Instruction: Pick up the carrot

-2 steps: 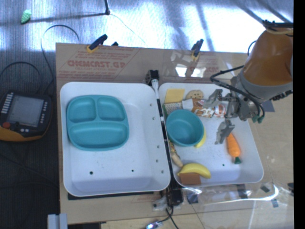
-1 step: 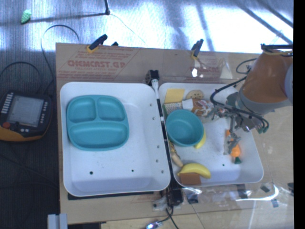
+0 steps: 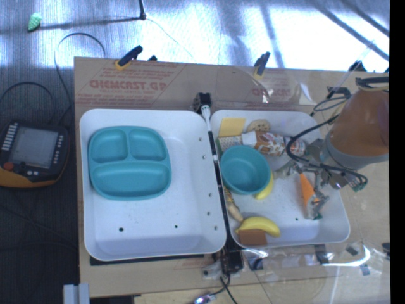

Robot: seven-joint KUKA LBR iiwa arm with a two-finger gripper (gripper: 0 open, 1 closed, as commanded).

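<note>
The carrot [image 3: 305, 187] is a short orange piece lying in the right half of the right bin [image 3: 335, 230]. My gripper [image 3: 316, 194] hangs low over the bin, right at the carrot, with its metal parts and cables close around the carrot's right side and lower end. The grey arm with its orange band [image 3: 359, 126] comes in from the right above it. Part of the carrot is covered by the gripper's hardware.
The right bin also holds a teal bowl [image 3: 243, 168], a banana [image 3: 260, 224], a brown slice [image 3: 252, 237], a yellow block [image 3: 231, 126] and a printed packet [image 3: 269, 143]. In the left bin [image 3: 190, 233] lies a teal divided plate [image 3: 130, 162].
</note>
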